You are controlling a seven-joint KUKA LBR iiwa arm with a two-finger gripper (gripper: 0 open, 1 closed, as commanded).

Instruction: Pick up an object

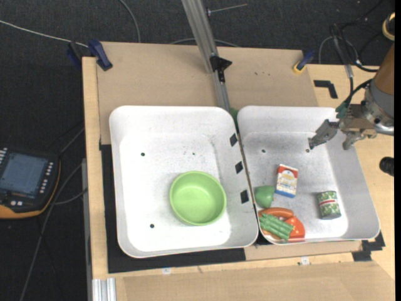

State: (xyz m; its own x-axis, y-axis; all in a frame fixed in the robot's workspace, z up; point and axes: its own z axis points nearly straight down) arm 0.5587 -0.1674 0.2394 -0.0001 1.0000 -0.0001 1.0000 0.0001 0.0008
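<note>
No legible text; carton [287,180] and can [328,204] labels too small

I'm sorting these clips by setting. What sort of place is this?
Most likely a robotics lab test bench: a grey robot arm's gripper above two shallow white plastic bins clamped on a plywood board, toy food such as a small green can, and a handheld control pendant on the floor.
</note>
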